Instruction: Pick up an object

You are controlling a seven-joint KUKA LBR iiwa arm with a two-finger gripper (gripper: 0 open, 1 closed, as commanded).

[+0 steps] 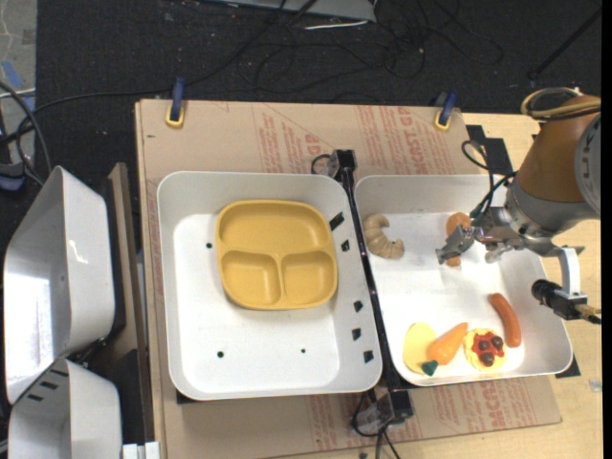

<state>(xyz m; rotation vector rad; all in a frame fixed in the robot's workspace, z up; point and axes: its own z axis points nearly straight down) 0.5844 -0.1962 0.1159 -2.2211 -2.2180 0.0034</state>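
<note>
Orange round fruit point(458, 224) | right bin point(545, 357) | beside fingers point(457, 249) | fingers' opening: cannot tell

The scene was lit evenly and brightly from above. The two white bins point(182, 285) were rendered near overexposure, with mild glare along their rims. Soft, short shadows were cast under the yellow tray point(277, 254). The floor beyond the worktop's point(287, 132) far edge was left dark. Slight softness and grain were seen throughout; no strong edge distortion was noticed.
</note>
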